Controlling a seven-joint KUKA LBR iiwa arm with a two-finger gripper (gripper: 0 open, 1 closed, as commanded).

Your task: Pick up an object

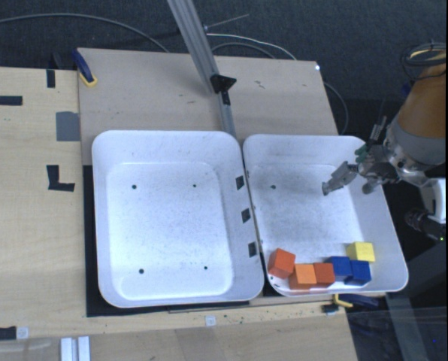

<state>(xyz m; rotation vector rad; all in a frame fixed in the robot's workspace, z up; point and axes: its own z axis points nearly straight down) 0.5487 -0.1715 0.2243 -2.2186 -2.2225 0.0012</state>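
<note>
Several small blocks sit along the near edge of the right bin [299, 164]: an orange-red block [282, 262], two orange blocks [305, 274], two blue blocks [352, 269] and a yellow block [361, 251]. My gripper [349, 186] hangs over the right bin's far right part, well above and behind the blocks. Its fingers are spread open with nothing between them. The arm's orange band [423, 111] shows at the right edge.
The left bin [164, 216] lies beside the right one. A slanted metal pole [198, 43] rises from the bench behind the bins. Cables run across the dark floor at the back.
</note>
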